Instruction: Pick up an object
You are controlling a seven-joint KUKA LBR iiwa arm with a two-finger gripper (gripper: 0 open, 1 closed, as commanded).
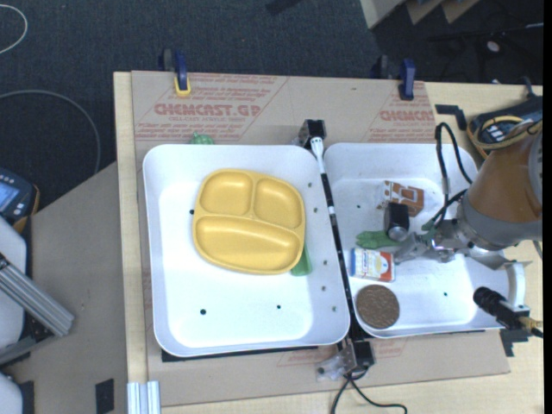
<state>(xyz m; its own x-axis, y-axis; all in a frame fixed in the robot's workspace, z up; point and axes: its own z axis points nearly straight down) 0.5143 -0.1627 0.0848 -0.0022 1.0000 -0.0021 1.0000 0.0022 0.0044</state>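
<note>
- my gripper [412, 241] sits low in the right bin [448, 313]; whether it is closed, i cannot tell.
- small white carton [373, 263], red and blue print, lies flat just beside it, touching the brown disc [378, 306].

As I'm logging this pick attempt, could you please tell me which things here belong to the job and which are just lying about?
Job, right bin:
tool
small carton
brown disc
green piece
orange-and-white packet

Lying about:
yellow divided plate in left bin
clamps

A brown board [259, 102] is lying under both bins, two blue-and-yellow clamps [180, 70] are pinning its far edge, and dark carpet [129, 15] is showing beyond; what may be a cable [52, 110] is curling there.
</note>
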